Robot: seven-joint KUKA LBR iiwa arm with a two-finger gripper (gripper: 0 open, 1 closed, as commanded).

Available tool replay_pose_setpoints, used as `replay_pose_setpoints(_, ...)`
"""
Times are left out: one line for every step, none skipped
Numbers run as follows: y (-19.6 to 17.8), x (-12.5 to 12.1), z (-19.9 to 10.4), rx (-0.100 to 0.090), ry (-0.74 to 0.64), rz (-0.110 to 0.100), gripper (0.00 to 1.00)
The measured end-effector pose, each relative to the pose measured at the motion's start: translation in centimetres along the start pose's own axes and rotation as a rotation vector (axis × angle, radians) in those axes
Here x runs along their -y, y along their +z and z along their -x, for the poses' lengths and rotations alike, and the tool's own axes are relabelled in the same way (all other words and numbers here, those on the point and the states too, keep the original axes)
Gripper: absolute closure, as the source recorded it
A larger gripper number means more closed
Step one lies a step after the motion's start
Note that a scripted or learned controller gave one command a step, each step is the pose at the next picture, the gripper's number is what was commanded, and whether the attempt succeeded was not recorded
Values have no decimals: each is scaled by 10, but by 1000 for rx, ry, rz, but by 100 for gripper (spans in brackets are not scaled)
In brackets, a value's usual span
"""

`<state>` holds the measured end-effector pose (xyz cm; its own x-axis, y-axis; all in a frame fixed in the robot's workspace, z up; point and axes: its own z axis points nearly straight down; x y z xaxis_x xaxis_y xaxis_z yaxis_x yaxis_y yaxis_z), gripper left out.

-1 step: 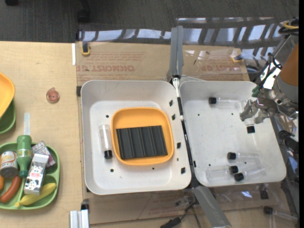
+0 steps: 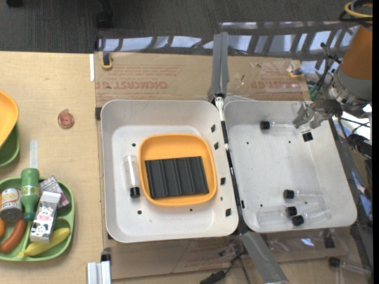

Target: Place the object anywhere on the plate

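Note:
An orange plate [image 2: 176, 144] lies in the left bin [image 2: 112, 158], and a black ridged slab [image 2: 177, 177] rests on it. A clear vial with a black cap [image 2: 130, 173] lies in that bin, just off the plate's left rim. My gripper [image 2: 306, 118] hangs over the far right corner of the right bin [image 2: 260, 164], under the grey wrist with its orange band [image 2: 361, 55]. A black-capped vial [image 2: 307, 136] sits directly below the gripper; whether it is held is unclear. Another vial [image 2: 266, 125] lies just left of the gripper.
Three more clear vials with black caps [image 2: 293, 209] lie near the right bin's front right corner. A green tray of toy food [image 2: 35, 218] and a yellow bowl [image 2: 6, 120] sit on the wooden table at far left. A metal divider [image 2: 220, 70] runs between the bins at the back.

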<state>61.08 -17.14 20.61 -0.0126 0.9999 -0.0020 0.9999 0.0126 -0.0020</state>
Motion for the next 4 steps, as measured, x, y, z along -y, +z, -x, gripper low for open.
replay_pose_setpoints(0,0,0,0,-1,0,0)
replay_pose_setpoints(-67,21,42,0,-1,2,0)
replay_pose_setpoints(-149,57,51,0,-142,2,0)
replay_pose_setpoints(-224,66,50,0,-60,1,0)
